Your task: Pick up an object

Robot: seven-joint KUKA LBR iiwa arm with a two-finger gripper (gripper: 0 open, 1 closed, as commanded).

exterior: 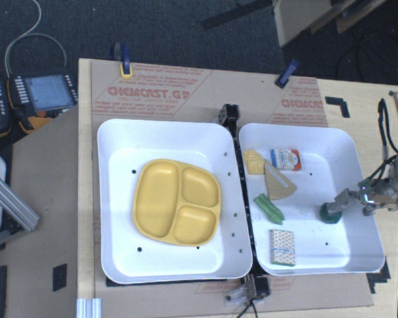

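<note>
Yellow tray on the left, small pieces on the right, nothing lifted yet

Yellow plastic fills most of my left bin point(110, 203): a divided tray point(177, 202) with three compartments, lying flat near the middle. I judge it light and stiff but wide and smooth, so only its raised rim would offer a hold. I would leave it.

Moving across to the right bin point(350, 257), the smaller pieces sit along its left side. Near the top is a yellow block point(254, 162), and just beside it a small carton point(285, 159) with blue and red print. Below them a tan wedge point(279, 185) lies close to a green pod point(269, 208), and further down a patterned box point(282, 247) sits apart from the rest.

That box looks like my best pick. It seems light and rigid with flat sides, so I would close across its narrow width. The green pod looks slick and rounded and may slide out.

At the right side of the bin, the gripper point(330, 212) is low over bare floor, well apart from every piece. Its tip reads as one dark greenish blob, so I cannot tell how the jaws stand, and I see nothing held.
</note>
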